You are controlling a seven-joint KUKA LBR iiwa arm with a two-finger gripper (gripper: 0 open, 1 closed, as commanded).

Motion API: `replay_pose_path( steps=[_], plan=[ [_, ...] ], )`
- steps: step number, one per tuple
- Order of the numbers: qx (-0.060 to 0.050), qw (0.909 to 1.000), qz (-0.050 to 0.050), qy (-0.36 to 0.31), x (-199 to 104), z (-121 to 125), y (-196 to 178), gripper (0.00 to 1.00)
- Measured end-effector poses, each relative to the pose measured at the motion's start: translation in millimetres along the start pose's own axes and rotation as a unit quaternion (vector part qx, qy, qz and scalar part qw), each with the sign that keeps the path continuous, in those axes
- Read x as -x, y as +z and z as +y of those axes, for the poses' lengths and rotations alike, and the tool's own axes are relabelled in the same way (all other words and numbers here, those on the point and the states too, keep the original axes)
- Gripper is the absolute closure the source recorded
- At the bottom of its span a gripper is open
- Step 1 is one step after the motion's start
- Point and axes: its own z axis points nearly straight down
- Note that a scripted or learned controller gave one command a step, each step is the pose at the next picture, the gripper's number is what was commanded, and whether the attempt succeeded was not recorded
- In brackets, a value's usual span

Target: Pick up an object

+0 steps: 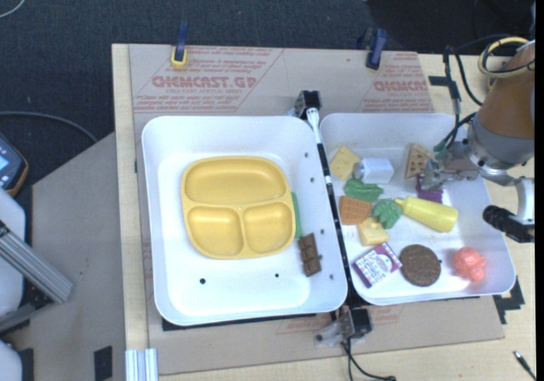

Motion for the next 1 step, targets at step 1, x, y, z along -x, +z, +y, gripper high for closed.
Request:
replay_pose_path(
  steps=[1],
  plan=[
    [0.002, 1.0, -0.001, -0.001, -7.1, 7.9, -55.2, 1.0]
  ],
)
